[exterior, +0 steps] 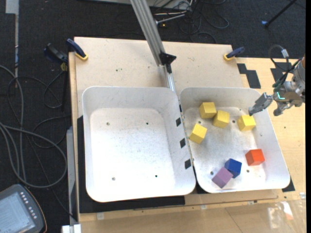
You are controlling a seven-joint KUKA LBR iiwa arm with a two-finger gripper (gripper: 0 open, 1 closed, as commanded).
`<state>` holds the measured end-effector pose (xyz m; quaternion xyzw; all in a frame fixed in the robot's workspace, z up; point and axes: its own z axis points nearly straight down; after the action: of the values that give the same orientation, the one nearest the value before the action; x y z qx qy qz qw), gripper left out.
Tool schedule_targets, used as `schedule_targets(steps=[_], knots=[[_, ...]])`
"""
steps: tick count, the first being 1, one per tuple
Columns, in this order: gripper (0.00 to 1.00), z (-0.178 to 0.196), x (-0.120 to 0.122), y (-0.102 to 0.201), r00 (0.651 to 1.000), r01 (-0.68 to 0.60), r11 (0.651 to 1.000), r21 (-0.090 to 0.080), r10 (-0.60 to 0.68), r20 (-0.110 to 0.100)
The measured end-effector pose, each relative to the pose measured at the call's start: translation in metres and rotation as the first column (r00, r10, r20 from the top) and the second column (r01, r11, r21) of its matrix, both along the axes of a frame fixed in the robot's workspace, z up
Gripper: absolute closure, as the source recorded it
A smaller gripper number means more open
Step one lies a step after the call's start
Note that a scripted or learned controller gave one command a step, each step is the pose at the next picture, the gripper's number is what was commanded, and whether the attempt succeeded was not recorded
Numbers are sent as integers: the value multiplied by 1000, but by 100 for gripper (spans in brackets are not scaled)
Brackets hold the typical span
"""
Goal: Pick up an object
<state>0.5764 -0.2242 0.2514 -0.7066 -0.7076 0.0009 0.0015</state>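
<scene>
Dark carpet with loose cables surrounds a pale wooden bench carrying two shallow white bins side by side.

Gripper sits at the right edge of the scene, just over the far-right rim of the right bin. Fingers spread apart, nothing between them. One finger points down-left toward the bin; the other is further right.

Nearest object to it: a yellow cube, just near-left of that finger, no contact visible. Left of that, two more yellow cubes close together, one at mid-bin and one slightly farther. A fourth yellow cube lies near the bin's left wall.

Toward the near side: red cube on the right, blue cube left of it, purple cube just near-left of the blue one, apparently touching it.

Left bin sits against the right bin's left wall. A grey metal pole slants in from the far side, ending between the bins. Yellow-tipped clamps hold the bench's far corners. A tablet-like device lies on the floor, near left.
</scene>
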Motion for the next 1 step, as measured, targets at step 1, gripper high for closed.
schedule_targets(steps=[1], knots=[[0, 2, 1, 0, 1000, -2, 1000, -1, 2, 3]])
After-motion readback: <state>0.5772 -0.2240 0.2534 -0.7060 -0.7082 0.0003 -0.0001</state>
